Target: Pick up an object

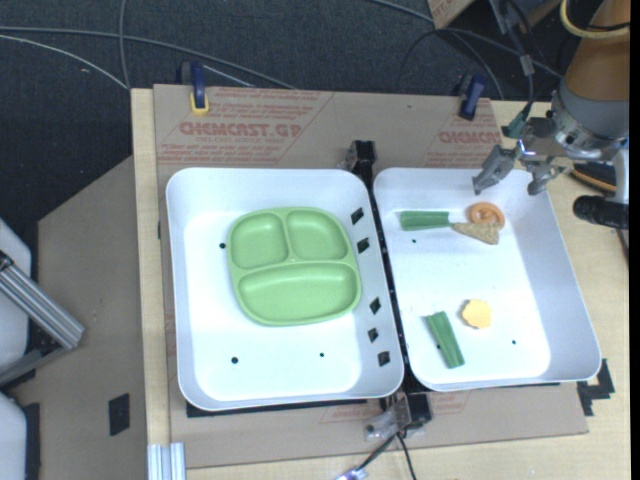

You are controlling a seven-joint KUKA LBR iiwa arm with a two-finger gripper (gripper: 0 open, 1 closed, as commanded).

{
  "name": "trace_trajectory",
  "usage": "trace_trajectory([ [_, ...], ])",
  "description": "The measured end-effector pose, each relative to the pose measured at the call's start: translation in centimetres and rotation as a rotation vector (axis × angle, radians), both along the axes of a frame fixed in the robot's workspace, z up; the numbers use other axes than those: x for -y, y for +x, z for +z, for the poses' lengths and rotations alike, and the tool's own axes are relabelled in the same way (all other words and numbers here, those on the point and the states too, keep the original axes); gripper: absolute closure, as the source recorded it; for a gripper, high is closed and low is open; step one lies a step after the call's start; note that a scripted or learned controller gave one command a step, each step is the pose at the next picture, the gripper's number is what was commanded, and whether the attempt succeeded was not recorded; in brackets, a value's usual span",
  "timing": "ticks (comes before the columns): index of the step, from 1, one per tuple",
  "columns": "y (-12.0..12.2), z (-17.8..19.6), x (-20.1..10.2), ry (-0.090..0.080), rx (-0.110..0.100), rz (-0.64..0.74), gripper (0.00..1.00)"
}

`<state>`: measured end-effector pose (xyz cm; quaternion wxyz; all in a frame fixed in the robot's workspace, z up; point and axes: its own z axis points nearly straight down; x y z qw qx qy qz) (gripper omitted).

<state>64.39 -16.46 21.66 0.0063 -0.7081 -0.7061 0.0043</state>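
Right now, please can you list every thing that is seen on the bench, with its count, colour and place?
white bins: 2, white, side by side on the bench
divided plate: 1, light green, three compartments, in the left bin
green sticks: 2, dark green, right bin; one near the back, one near the front
orange ring piece: 1, orange, right bin, back, beside the green stick
tan piece: 1, tan, just in front of the orange ring piece
yellow piece: 1, yellow, right bin, near the front green stick
clamps: 2, blue and yellow, back edge of the board
gripper: 1, grey, open, above the right bin's back edge, holding nothing
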Motion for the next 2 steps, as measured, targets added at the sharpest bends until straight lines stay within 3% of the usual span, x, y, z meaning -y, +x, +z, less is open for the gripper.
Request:
trace_trajectory([
  [1, 0.3, 0.9, 0.0, -0.003, 0.015, 0.003, 0.0],
  [2, -0.8, -4.4, -0.2, -0.001, 0.009, 0.003, 0.0],
])
